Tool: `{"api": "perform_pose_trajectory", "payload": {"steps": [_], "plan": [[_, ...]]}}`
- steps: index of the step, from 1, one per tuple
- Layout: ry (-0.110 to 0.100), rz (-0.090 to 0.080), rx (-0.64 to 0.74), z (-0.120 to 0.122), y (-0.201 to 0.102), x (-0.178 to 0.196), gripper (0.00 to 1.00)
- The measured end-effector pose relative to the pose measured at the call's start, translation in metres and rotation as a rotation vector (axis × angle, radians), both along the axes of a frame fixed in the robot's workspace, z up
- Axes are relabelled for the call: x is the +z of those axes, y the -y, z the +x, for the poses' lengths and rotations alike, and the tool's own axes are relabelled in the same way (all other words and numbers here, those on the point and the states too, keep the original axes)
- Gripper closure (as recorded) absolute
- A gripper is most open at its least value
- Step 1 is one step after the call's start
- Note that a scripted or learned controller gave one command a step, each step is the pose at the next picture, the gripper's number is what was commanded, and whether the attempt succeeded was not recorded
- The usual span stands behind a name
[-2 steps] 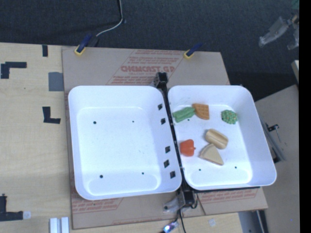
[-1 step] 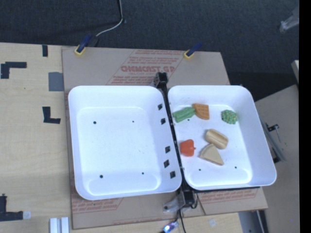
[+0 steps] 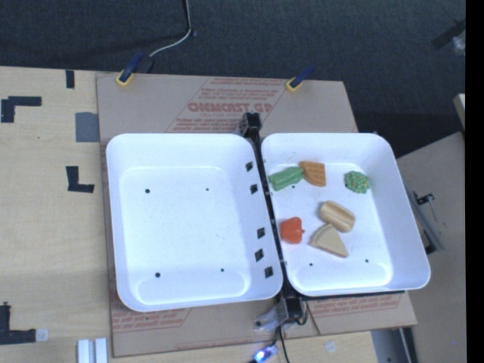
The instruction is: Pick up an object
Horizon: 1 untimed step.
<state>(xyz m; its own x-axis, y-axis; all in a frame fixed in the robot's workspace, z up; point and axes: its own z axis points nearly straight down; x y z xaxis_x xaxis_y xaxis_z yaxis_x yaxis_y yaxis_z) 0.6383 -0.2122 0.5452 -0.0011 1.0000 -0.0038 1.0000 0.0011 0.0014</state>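
The right bin (image 3: 382,157) holds several toy food pieces. A green pod-like piece (image 3: 286,178) lies near the bin's left wall, touching an orange ridged piece (image 3: 313,173). A small green knobbly piece (image 3: 357,181) sits toward the right wall. Lower down are a red-orange pepper-like piece (image 3: 292,230), a tan bun-shaped piece (image 3: 337,215) and a tan wedge (image 3: 330,241) just below it.
The left bin (image 3: 121,203) stands beside the right one, joined along a black clipped seam (image 3: 261,203). Both rest on a brown cardboard sheet (image 3: 219,104) held by blue-yellow clamps (image 3: 128,69). A white cable (image 3: 178,36) runs across the dark floor behind.
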Motion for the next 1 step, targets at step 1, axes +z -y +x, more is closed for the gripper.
{"api": "perform_pose_trajectory", "payload": {"steps": [1], "plan": [[-0.002, 0.004, 0.005, 0.0317, -0.0762, -0.0117, 1.00]]}}
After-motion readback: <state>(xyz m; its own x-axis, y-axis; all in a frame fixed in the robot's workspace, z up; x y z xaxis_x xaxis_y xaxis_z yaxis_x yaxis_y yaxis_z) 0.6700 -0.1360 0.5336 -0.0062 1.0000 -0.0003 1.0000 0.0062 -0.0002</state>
